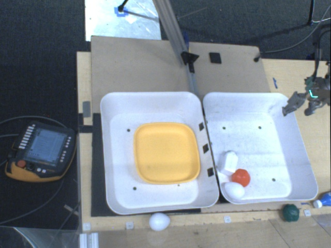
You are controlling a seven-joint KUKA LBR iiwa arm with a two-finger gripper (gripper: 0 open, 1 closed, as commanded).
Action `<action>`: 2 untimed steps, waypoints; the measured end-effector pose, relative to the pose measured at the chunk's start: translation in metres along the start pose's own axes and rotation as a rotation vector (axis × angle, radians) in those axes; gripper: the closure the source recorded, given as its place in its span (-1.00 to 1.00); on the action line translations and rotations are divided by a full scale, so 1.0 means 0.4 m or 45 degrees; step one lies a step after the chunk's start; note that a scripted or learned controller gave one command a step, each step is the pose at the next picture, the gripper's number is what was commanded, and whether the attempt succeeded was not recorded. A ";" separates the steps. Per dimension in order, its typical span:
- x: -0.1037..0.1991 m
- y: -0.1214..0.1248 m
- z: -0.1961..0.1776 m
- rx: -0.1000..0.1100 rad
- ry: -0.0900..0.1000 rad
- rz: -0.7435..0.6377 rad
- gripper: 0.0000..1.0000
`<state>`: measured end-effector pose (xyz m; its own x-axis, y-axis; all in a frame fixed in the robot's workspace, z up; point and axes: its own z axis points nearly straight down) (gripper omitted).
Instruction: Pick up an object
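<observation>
Far left, off the desk: a handheld controller [40, 150] with a screen sits on the dark floor, cable trailing.

Left bin [116, 192]: holds a yellow square plate [166, 152], lying flat at the centre, clear of the bin walls.

Near edge of the desk, just outside the left bin: a white egg-shaped object [159, 221], lying loose.

Between the bins: black clips along the shared edge. A grey pole [170, 22] runs from the far side down toward that seam.

Right bin [269, 138]: three small things clustered in the near-left corner. A white block [228, 162] is farthest back, a red ball [240, 177] is just beside it on the near-right, and a white ball [234, 190] is touching or nearly touching the red one on the near side. All rest on the bin floor.

Near right, on the desk outside the right bin: a dark green ball [290, 212].

Gripper [301, 106]: at the right bin's far-right corner, over the rim, well apart from the cluster. Fingers look spread, two dark tips apart, nothing between them.
</observation>
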<state>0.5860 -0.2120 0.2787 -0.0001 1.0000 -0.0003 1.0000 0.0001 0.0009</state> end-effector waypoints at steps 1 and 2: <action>0.000 0.000 0.000 0.000 0.000 0.000 -1.00; -0.005 0.000 0.104 0.004 0.001 0.000 -1.00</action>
<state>0.5859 -0.2141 0.2371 -0.0001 1.0000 0.0005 1.0000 0.0001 -0.0021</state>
